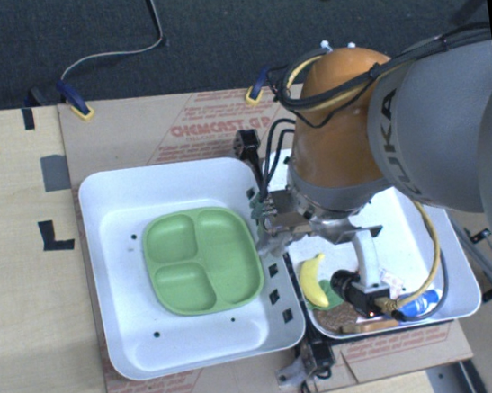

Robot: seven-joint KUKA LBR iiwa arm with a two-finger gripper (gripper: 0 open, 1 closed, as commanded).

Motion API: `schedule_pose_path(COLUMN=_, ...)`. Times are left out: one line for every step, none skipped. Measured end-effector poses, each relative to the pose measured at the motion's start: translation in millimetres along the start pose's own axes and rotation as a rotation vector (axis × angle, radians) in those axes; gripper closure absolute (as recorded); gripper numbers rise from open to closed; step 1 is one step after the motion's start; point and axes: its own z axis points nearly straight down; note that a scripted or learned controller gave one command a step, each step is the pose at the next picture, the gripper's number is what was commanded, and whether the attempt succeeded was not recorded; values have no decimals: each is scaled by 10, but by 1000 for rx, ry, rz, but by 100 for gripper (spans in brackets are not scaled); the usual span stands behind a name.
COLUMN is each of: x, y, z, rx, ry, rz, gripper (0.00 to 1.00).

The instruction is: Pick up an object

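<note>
A pale wooden bench (15, 296) is seen from above against a dark carpeted floor (229, 12), with a brown printed sheet (191, 128) laid under two shallow white bins. The sheet is pinned at its far edge by two yellow clips (77, 104).

The right bin (465, 289) is largely covered by the grey arm (444, 118), which reaches in from the right, its orange band (338, 124) turned toward the camera. The gripper (337, 228) is hung low over the left half of that bin, close to the wall shared with its neighbour. Whether it is open or closed cannot be told, since the wrist hides it, and nothing is seen to be held.

A yellow banana (313, 280) lies in the near left part of the right bin, just to the near side of the gripper and apart from it. A small dark green item (332, 296) is tucked against the banana's right side. A brown, crumbly-looking object (340, 318) rests along the near wall, and a blue object (418, 305) lies further right by the same wall.

The left bin (109, 256) is occupied by a light green plate (202, 261), divided into three compartments and set flat near the centre, well apart from the gripper.
</note>
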Motion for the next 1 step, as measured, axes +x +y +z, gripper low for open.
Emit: schedule_pose_path(x=-779, y=72, z=-187, rx=0, ry=-1, rz=2, gripper=100)
